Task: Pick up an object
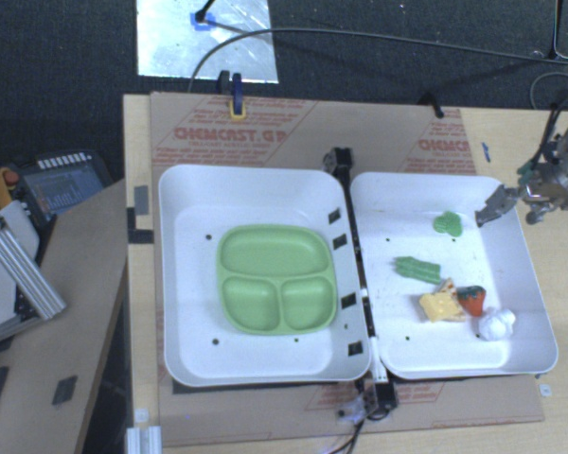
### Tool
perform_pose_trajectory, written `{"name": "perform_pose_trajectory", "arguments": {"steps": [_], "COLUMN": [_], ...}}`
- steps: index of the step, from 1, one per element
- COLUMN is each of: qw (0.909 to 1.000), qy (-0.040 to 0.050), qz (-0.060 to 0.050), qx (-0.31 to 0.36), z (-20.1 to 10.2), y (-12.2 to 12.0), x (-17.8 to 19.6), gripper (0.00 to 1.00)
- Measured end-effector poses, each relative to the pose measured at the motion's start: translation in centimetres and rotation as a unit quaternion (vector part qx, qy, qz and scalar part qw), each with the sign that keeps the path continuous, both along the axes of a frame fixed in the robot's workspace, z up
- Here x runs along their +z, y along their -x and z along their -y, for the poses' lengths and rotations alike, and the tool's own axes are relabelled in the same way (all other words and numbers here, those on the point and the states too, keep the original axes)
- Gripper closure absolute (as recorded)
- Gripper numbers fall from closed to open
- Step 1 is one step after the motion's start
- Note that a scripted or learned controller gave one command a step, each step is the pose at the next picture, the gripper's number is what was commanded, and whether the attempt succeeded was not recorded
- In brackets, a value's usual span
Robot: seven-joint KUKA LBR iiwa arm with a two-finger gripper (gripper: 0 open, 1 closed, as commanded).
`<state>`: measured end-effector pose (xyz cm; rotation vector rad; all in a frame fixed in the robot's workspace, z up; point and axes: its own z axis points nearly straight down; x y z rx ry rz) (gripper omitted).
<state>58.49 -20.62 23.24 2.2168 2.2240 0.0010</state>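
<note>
The gripper [497,206] hangs over the right bin [528,253], near its far right rim; whether it is spread cannot be told. The green piece [447,222] lies just beside it, apart from the other objects, so a straight descent there seems safest.

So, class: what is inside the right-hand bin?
Five small things lie in the right bin: a green blob, green piece, yellow piece, red piece and white lump.

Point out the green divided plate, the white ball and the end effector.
green divided plate [275,278]: camera view, on the ridge between its compartments.
white ball [497,325]: camera view, on its middle.
end effector [493,207]: camera view, at its fingertips, above the right bin.
</note>
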Motion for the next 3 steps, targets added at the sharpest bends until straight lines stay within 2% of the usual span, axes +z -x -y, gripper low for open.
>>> {"name": "perform_pose_trajectory", "arguments": {"steps": [1, 2, 3], "qw": [1.0, 1.0, 1.0], "qy": [-0.0007, -0.0004, 0.0], "qz": [-0.002, -0.001, 0.003], "qx": [-0.001, -0.001, -0.002], "z": [-0.3, -0.6, -0.6], "y": [0.6, 0.8, 0.5], "x": [-6.0, -10.3, -14.6], "gripper": [0.0, 0.0, 0.0]}}
